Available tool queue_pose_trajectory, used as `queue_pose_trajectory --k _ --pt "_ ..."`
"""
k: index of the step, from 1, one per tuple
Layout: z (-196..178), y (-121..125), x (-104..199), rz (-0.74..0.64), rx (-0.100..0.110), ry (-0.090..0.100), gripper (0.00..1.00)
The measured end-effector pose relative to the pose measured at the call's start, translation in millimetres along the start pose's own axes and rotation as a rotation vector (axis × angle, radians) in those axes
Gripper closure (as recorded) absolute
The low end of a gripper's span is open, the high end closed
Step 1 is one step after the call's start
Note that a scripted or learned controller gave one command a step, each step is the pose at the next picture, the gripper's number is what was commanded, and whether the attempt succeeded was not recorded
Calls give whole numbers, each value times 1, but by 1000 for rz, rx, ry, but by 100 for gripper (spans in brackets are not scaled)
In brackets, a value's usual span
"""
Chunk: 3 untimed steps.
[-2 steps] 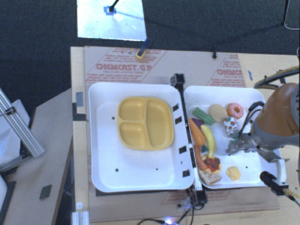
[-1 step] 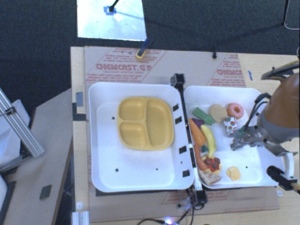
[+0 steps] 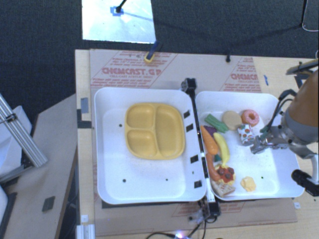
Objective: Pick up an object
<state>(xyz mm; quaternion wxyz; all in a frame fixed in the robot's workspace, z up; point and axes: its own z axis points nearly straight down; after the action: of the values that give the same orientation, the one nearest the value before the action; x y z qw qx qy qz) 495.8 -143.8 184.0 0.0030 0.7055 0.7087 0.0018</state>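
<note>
Gripper (image 3: 259, 146) low in right bin (image 3: 279, 176), just beside dotted cube (image 3: 245, 133); jaw state impossible to tell. Best to centre over cube, descend straight, close gently, avoid nudging donut (image 3: 249, 117).

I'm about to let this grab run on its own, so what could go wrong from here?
1. The gripper sits right by the small white dotted block, with the doughnut close beside it, so it may nudge both.
2. The banana and carrot crowd the right bin's left wall, where a clean grasp looks hard.

Toys (image 3: 219, 148) crowding right bin's (image 3: 274, 190) left
</note>
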Motion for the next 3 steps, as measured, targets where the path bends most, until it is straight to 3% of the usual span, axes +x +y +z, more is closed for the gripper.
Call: queue_pose_trajectory --k 1,3 --pt "-43 2 0 0 0 0 100" --pt "-43 7 115 -6 5 5 100"
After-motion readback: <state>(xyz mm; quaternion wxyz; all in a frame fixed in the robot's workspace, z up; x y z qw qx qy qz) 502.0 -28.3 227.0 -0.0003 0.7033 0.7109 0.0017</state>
